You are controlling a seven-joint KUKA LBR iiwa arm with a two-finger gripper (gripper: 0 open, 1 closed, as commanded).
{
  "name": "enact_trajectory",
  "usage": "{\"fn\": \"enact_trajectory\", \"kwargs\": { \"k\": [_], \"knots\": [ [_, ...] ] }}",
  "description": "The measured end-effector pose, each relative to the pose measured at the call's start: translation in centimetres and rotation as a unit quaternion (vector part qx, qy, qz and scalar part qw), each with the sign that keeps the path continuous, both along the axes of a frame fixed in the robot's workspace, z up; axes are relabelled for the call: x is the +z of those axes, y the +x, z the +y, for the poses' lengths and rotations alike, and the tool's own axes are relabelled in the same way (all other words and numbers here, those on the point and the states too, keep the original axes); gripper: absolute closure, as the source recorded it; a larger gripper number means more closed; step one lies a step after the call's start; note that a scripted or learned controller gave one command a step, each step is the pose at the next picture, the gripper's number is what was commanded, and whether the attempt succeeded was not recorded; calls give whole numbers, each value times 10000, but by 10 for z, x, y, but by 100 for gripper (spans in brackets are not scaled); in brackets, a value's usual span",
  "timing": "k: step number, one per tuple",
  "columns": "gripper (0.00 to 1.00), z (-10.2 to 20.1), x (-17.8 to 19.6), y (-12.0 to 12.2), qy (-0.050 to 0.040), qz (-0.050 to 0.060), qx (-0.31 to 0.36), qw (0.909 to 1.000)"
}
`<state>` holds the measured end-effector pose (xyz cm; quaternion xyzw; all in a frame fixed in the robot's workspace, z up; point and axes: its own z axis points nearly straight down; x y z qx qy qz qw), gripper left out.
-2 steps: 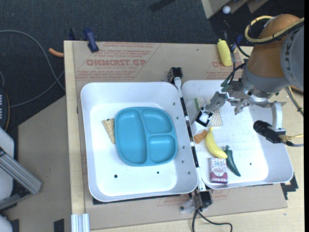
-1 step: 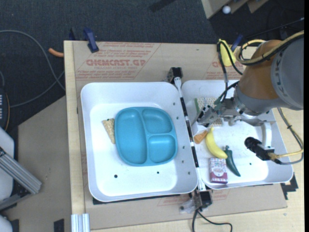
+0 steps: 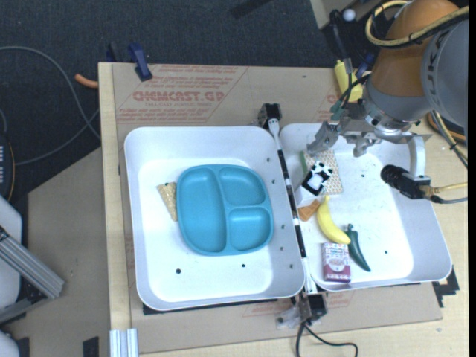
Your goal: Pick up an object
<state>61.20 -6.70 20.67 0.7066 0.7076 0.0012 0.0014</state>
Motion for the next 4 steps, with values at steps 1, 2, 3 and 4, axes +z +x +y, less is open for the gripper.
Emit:
{"fn": "enact_trajectory", "kwargs": {
  "k": [1,2,3,4],
  "knots": [
    [0,7,-22,37,-6,7,-1,10000],
    [0,7,-22,16,-1,27,-6,10000],
    [0,-26,-114,34,-1,33,-10,10000],
    [0,-45,-123,-73,2,30,-15,10000]
  ]
}}
